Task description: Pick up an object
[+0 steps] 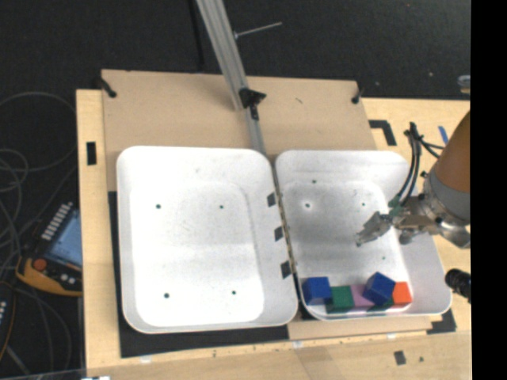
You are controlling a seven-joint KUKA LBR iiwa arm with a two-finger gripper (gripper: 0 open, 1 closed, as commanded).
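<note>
**Robot arm poised over a bin of small coloured blocks**

A flat, pale wooden bench [230, 105] is seen from above at a slant, set against dark, rough-looking flooring. On it sit two shallow white plastic bins with rounded corners, side by side and touching along their inner edges. The left bin [198, 236] has a smooth, slightly speckled floor. The right bin [333, 188] is the same shape, its floor shaded grey near the middle.

A long, thin grey metal rail [226, 46] slants down from the top of the view to the seam between the bins.

The grey robot arm [451, 180], with an orange band above the wrist, reaches in from the right over the right bin's right side. Its two-finger gripper [371, 229] points left and slightly down, above the bare middle of the bin floor; its fingers appear slightly apart, with nothing between them.

Five small blocks sit in a row along the near wall of the right bin, well apart from the gripper: two blue cubes, one at the left end [317, 288] and one tilted further right [380, 286]; one green block [341, 297]; one pale purple block [361, 298]; and one orange block [402, 293] at the right end. Neighbouring blocks touch or nearly touch.

At the left edge, off the bench, lies a handheld controller with a blue screen [59, 244] among dark cables.
</note>
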